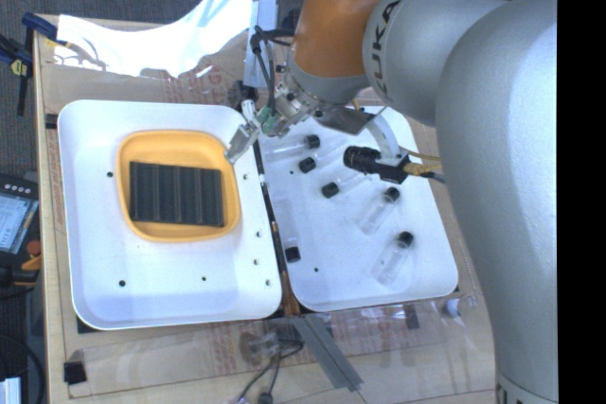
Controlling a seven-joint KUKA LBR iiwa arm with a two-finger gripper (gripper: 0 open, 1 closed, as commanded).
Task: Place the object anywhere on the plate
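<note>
Gripper (239, 139) hangs over the seam btw the two bins, right at the upper-right corner of the plate (180, 141). Can't tell from this angle whether it's open, closed or carrying anything: too small & cluttered w/ wrist hardware. Plate is yellow, sits in the left bin (95, 279), w/ a dark ridged panel (178, 192) in its middle & nothing else visible on it. Likely objects, clear vials (374, 215) w/ black caps, lie scattered in the right bin (426, 274), well apart from the plate. A small black piece (292, 253) sits near the divider. Task looks not done yet. Risks: if a vial is held & let go this close to the rim, it could hit the raised edge & roll off into a bin, since vials are round & prob. slick. Ridged panel may make it bounce or settle crooked. If nothing is held, a release does nothing. Tool also looks low near the bin walls, so a sideways move could clip the divider or nudge the plate.
</note>
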